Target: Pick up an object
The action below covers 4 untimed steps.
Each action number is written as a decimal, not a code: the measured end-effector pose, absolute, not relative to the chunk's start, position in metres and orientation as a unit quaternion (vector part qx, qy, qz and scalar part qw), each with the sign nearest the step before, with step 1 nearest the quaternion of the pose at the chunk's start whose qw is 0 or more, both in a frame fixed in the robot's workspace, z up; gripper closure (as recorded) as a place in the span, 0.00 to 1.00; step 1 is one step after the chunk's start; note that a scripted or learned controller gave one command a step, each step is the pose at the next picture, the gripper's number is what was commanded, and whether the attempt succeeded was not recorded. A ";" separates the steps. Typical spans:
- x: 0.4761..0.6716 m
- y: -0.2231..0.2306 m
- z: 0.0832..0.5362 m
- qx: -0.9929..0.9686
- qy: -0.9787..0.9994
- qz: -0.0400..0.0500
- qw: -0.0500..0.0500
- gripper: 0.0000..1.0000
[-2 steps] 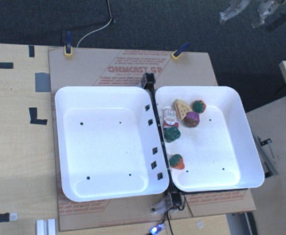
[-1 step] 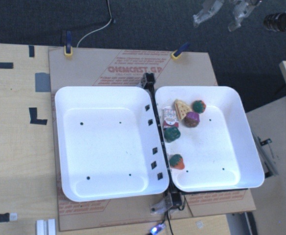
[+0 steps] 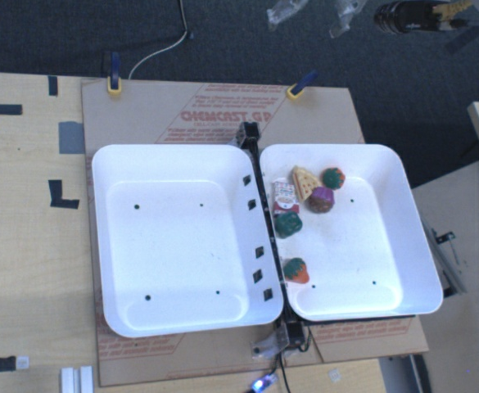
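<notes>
**Approach not yet begun: arm high, objects waiting in the right bin**

The translucent two-finger end effector (image 3: 317, 6) hangs at about one o'clock, beyond the counter (image 3: 26, 219), fingers apart and holding nothing. By my judgement this is the pre-reach step; next it must descend over one chosen item.

The right white bin (image 3: 403, 244) holds a tan wedge (image 3: 305, 182), a white packet (image 3: 285, 195), a purple ball (image 3: 320, 201), two dark green lumps (image 3: 332, 177) (image 3: 288, 224) and a red-and-green piece (image 3: 295, 270), clustered toward ten o'clock near the divider.

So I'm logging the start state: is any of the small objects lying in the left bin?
No, the small objects all lie in the right bin, near the divider.
</notes>
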<state>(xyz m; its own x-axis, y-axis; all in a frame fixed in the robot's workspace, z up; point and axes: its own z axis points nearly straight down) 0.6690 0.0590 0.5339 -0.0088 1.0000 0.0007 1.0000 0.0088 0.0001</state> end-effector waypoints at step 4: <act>0.609 0.233 0.357 -0.706 -0.708 0.010 0.005 1.00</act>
<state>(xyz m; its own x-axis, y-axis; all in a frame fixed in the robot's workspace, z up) 0.6093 0.2330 0.3571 -0.0018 1.0000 -0.0074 0.9998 0.0016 -0.0215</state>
